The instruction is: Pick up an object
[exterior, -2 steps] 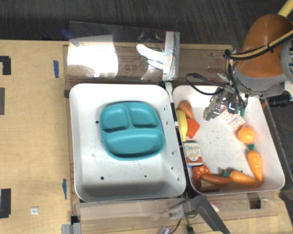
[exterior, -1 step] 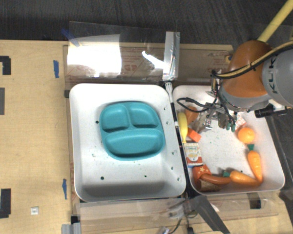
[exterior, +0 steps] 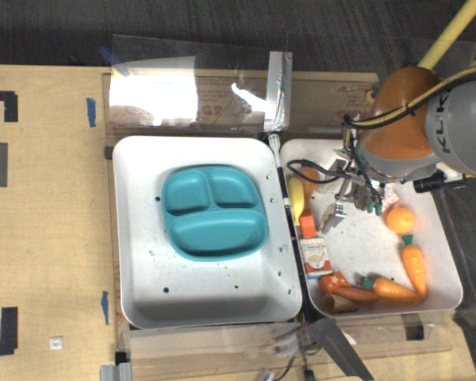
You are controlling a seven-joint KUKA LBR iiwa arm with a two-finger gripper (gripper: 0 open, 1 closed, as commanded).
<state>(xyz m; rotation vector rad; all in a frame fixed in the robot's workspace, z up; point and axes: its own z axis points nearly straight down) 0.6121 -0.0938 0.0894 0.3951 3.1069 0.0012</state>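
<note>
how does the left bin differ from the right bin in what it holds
The left bin holds one large teal divided plate lying flat at its centre; the right bin holds many small toy foods, such as a carrot and an orange. The pincer is over the right bin, not the left. Both are shallow and white.

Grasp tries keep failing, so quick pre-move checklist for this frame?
1. End effector over the right bin: ok.
2. Object between its tips: not ok, none seen.
3. Finger opening: cannot tell.
4. Targets in the right bin: ok, orange ball, carrot, small carton.
5. Bare bin floor under the end effector: ok.
6. Teal divided plate sits in the left bin, apart from the arm: ok.
</note>
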